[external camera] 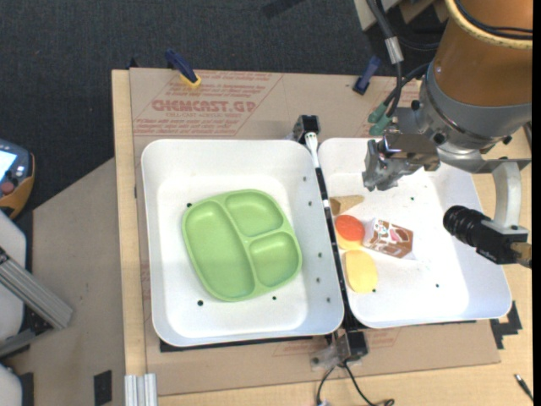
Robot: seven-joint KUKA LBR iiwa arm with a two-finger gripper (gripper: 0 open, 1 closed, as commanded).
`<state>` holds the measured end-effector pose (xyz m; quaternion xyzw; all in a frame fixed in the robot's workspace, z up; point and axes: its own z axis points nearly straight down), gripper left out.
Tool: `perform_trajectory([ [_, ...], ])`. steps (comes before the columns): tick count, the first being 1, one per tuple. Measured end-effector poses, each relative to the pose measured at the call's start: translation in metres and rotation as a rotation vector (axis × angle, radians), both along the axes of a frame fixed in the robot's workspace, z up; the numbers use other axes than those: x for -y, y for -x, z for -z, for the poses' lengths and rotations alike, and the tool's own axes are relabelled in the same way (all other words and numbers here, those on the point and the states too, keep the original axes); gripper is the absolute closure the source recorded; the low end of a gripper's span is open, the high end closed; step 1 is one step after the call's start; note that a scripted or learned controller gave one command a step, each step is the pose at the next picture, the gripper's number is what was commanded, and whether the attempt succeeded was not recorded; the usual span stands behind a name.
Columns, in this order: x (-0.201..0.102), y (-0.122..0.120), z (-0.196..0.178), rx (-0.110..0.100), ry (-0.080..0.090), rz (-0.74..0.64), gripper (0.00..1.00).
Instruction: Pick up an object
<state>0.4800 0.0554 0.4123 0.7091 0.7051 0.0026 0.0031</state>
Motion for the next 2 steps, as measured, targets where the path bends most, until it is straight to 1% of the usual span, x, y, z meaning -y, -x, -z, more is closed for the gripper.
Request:
perform_trajectory([
  [1,0.059,-0.049,-0.032,0.001,0.002,0.001,1.00],
  [2,-0.048,-0.024,0.075,-0.020,-0.002,-0.016,1.00],
])
